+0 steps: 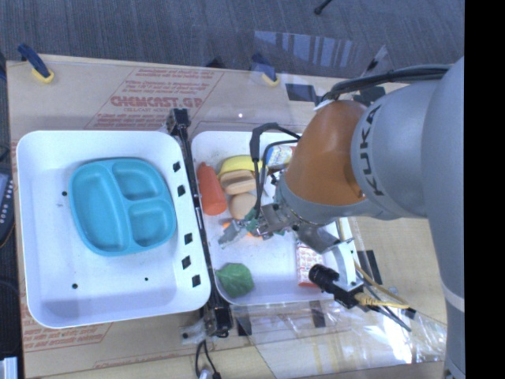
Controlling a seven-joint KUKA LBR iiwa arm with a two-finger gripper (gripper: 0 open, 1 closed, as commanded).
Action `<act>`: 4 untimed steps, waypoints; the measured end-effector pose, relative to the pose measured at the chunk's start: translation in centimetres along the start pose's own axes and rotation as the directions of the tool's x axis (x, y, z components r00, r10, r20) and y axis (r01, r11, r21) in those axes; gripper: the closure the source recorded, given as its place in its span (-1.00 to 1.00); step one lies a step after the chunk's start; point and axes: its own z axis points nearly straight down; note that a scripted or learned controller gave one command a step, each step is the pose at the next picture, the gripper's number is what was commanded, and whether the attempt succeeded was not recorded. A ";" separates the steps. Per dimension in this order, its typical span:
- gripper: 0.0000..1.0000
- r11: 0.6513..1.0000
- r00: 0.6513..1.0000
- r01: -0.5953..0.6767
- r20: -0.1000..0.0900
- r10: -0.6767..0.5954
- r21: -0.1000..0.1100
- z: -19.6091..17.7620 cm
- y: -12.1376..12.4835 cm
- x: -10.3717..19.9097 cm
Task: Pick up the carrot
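Note:
The carrot [210,189], an orange-red tapered piece, lies lengthwise against the left wall of the right bin [276,289]. My gripper [241,230] hangs low over the middle of that bin, just right of and below the carrot's near end. The arm's orange band and grey wrist hide most of it. Small green and orange bits [254,226] show at the gripper's tip; I cannot tell what they are or whether they are held.
A yellow piece [237,165] and a tan bread-like piece [241,194] lie right beside the carrot. A green leafy piece [234,278] sits at the bin's near left corner. The left bin [39,212] holds a blue divided plate [122,205].

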 end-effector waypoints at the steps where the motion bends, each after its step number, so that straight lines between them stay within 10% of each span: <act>1: -1.00 0.997 0.997 -0.081 0.005 0.081 -0.012 8.2 2.5 -5.3; 2: -1.00 0.970 0.970 -0.242 -0.003 0.242 -0.021 8.9 3.8 -8.1; 3: 1.00 0.971 0.972 -0.236 0.002 0.236 -0.026 7.8 3.9 -8.3; 4: 1.00 0.868 0.868 -0.496 0.002 0.496 0.007 4.0 1.0 -5.6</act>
